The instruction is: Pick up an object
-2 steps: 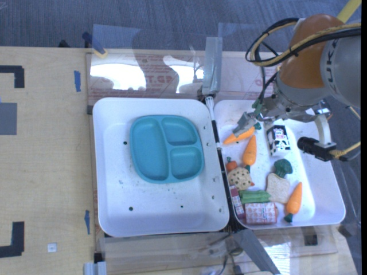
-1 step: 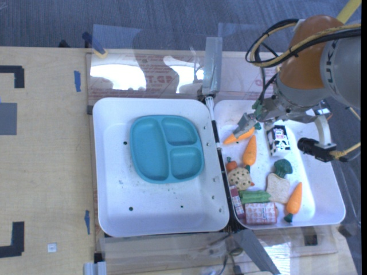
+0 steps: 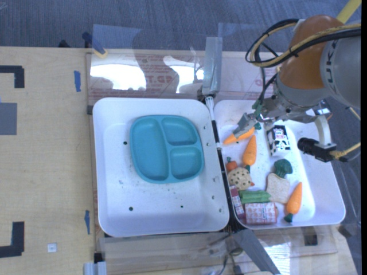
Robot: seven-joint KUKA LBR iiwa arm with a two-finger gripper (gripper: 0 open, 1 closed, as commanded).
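Hovering low in the right bin (image 3: 327, 211), the gripper (image 3: 250, 122) sits right at a carrot (image 3: 239, 136). Fingers look narrowly parted, tips touching it; can't tell if they grip it.

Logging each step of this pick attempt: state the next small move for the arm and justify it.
Probably a short straight lift. The gripper sits low in the right bin, its fingers meeting the upper end of an orange carrot that lies near the bin's left wall. Raising it slightly would show whether the carrot actually comes up; a firm hold isn't clear from here.
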